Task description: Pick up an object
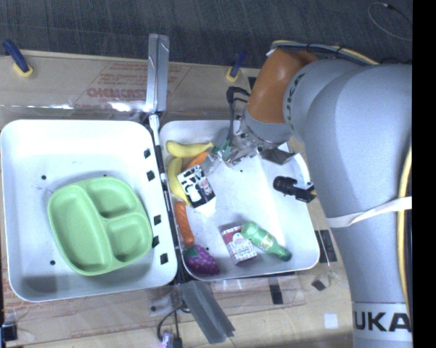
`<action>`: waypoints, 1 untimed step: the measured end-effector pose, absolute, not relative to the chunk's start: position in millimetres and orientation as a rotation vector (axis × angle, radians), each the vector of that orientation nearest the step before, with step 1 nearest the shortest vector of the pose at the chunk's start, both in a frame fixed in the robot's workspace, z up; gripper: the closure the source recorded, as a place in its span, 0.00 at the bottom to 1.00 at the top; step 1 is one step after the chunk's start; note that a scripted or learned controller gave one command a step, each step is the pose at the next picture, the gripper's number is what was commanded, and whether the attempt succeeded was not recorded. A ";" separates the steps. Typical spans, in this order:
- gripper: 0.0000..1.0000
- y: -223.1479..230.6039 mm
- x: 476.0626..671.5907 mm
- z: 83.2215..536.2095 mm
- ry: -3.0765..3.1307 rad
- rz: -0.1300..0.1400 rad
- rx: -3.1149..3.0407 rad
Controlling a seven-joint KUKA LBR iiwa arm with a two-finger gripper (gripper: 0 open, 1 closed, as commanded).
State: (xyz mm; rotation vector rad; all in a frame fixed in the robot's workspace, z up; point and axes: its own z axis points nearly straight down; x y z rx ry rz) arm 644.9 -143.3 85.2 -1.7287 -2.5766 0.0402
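Robotics lab: KUKA arm [348, 143] over clamped white bins [14, 194] w/ toy food.

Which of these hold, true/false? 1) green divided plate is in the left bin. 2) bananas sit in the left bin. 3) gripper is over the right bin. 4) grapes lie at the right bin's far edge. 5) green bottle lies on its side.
1) True: the green divided plate lies in the left bin.
2) False: the bananas are in the right bin.
3) True: the gripper is at its far end.
4) False: the grapes are at the near edge.
5) True: the green bottle lies flat.
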 end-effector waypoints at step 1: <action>0.00 -138.6 642.7 85.2 -2.666 0.051 -1.583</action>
